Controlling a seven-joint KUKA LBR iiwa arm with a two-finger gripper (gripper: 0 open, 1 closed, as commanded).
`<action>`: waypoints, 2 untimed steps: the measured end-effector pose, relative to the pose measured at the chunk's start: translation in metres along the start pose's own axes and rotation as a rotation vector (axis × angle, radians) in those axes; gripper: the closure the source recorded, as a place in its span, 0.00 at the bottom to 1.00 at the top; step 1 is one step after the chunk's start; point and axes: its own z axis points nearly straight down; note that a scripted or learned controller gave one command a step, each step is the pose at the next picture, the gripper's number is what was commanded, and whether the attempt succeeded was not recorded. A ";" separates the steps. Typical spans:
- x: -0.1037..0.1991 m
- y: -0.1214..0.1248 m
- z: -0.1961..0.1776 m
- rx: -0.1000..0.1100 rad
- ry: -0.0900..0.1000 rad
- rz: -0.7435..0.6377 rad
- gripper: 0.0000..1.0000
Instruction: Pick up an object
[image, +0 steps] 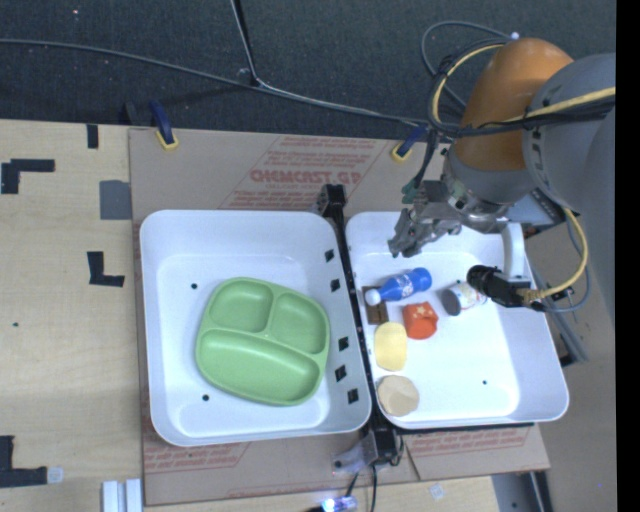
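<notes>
A green divided plate (264, 340) is lain in the left bin (160, 240), a blue bottle (403, 285), red cup (421, 320) and yellow lemon (390, 346) in the right bin (535, 390), under the gripper (412, 237), jaws' state untellable.

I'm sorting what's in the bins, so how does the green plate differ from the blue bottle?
The green plate is wide, flat and split into compartments; the blue bottle is small, round-bodied and lying on its side. The plate sits alone in the left bin; the bottle lies among other small items in the right bin. Both rest untouched.
</notes>
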 end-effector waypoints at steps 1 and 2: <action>0.058 0.008 0.013 0.001 0.000 -0.001 1.00; 0.116 0.015 0.004 -0.001 0.001 -0.002 1.00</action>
